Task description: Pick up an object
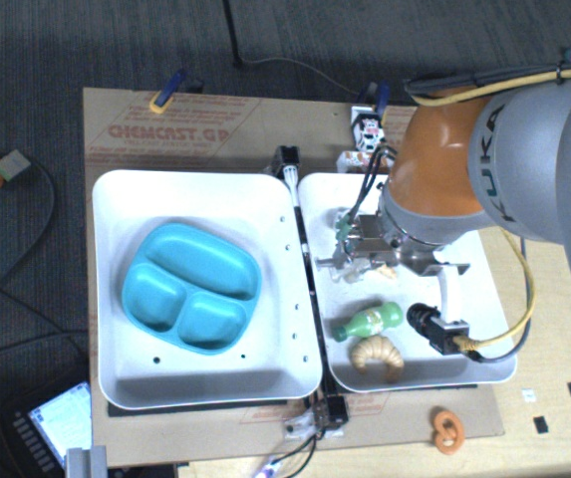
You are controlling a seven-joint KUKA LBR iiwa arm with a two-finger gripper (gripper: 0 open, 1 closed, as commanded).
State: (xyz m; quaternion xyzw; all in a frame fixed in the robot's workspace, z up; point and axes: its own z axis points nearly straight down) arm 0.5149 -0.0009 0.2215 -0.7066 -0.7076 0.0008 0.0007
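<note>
- A small grey block with an orange tab [8, 166] lies on the dark carpet at the far left, clear of the worktop [215, 137].
- A blue clamp [169, 89] grips the far edge of the brown worktop sheet, left of centre.
- The left bin [116, 197] holds a blue divided plate [192, 286], lying flat and taking up most of the floor of the bin.
- The right bin [494, 366] sits just beside the left one, their rims touching along the middle.
- In the right bin, the tool [355, 252] hangs low over the left half; its tips blur into the white floor, so whether they are spread or pressed together cannot be told.
- A green bottle-shaped toy [369, 322] lies on its side near the tool, on the near side of it, apparently apart from it.
- A tan croissant-shaped toy [377, 354] lies just beside the green one, close to the near wall.
- The grey arm with its orange band [444, 162] reaches in from the right, covering the far right part of the bin.
- A small orange ring [448, 429] rests on the worktop outside the near rim of the right bin.
</note>
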